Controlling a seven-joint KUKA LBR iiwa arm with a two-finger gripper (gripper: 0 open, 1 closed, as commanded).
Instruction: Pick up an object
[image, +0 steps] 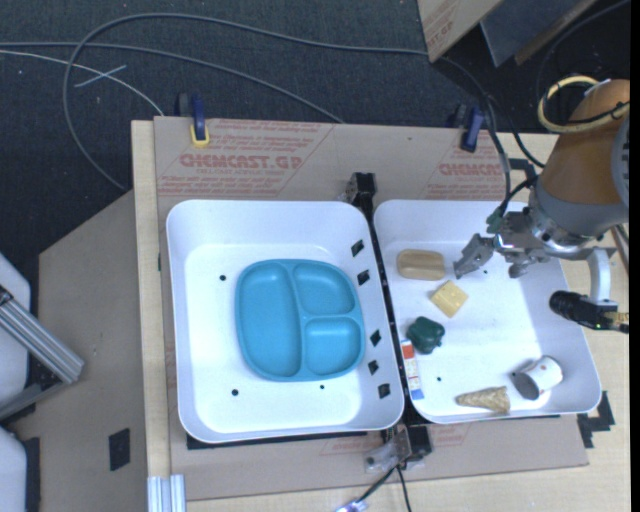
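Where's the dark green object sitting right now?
The dark green object lies in the right bin, close to the divider between the bins. It sits just below the yellow block and apart from the gripper.

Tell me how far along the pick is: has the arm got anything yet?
Nothing looks picked yet. The gripper hangs open over the right bin, with nothing between its fingers. In hand: it sits near the tan block and yellow cube, apparently lining up. Left: close on an object and lift it. The green piece, wedge and white cylinder lie untouched.
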